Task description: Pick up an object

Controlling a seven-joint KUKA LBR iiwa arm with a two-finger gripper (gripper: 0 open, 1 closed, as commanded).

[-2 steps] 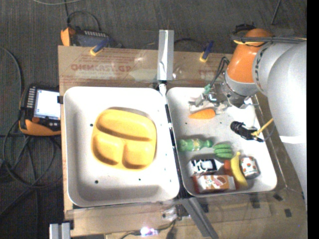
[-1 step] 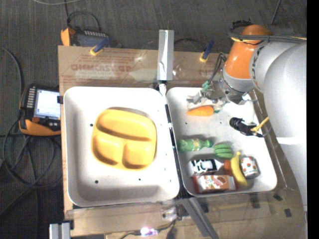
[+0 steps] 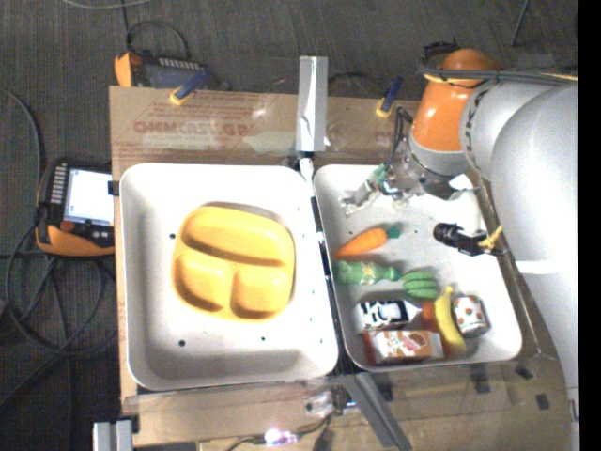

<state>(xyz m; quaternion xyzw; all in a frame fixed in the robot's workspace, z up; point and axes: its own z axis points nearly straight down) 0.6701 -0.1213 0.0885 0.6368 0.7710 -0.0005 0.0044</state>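
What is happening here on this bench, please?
A grey arm with an orange band reaches in over the right bin. Its gripper hangs near the far corner of that bin, just above a toy carrot, and nothing shows between its fingers. The other toy foods lie nearer the front: a green piece, a banana and small cartons. The left bin holds a yellow divided tray.

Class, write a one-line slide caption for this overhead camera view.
Gripper hovers over the right bin above a toy carrot.
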